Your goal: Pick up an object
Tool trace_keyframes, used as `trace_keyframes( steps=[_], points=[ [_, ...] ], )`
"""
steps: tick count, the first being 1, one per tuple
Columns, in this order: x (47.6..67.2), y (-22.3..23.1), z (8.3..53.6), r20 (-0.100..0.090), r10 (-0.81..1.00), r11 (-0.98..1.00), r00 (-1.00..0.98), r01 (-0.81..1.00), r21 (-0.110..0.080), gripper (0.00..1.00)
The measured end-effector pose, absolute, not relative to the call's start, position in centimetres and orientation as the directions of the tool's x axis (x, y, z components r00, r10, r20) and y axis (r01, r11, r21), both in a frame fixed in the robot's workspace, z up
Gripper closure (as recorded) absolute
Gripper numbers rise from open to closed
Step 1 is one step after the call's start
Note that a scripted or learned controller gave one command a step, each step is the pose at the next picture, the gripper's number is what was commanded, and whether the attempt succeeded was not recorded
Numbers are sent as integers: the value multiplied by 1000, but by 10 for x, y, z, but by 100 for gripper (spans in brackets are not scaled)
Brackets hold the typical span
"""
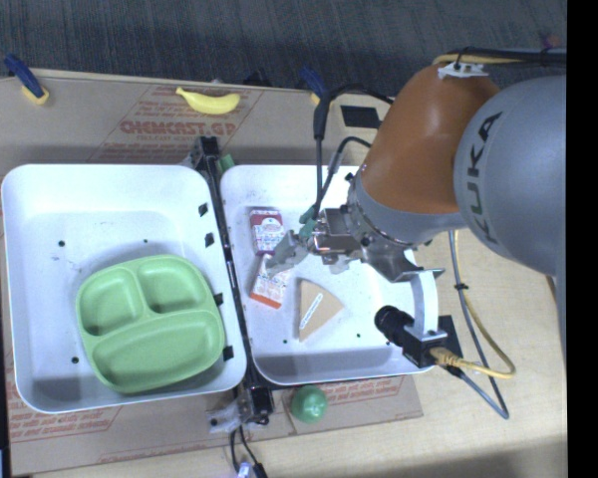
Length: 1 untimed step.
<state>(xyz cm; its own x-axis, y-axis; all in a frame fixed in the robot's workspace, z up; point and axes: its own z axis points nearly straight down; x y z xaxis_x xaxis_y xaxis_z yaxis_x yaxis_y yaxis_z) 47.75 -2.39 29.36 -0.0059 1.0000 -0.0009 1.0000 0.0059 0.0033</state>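
Two white bins are seen side by side on a brown cardboard surface (159, 118). In the left bin (40, 207) a green plate (149, 322) with three parts is laid flat, toward the near side.

In the right bin (279, 182) three small things are found. A red and white packet (266, 229) is laid near the far left part of the bin. A second small packet (270, 285), white with an orange end, is laid just nearer than the first one. A tan wedge (317, 309), shaped like a slice of cheese, is laid to the right of the second packet, close to the middle of the bin.

The big grey and orange arm (448, 157) is reached in from the right, over the right bin. The hand (291, 250) is held low at the left tip of the arm, between the two packets and just beside both. Whether its fingers are spread or pressed together cannot be told, and nothing is clearly seen pinched in it.

A yellow banana (209, 99) is laid on the surface at the far side, beyond the bins. A green ball (308, 403) is laid on the surface at the near side, just outside the right bin. A blue clip (27, 78) is seen at the far left corner.
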Motion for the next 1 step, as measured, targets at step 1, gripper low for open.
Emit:
trace_keyframes(
  steps=[1],
  points=[
    [477, -24, 293, 0, 1000, 6, -6, 1000, 3, 0]
  ],
)
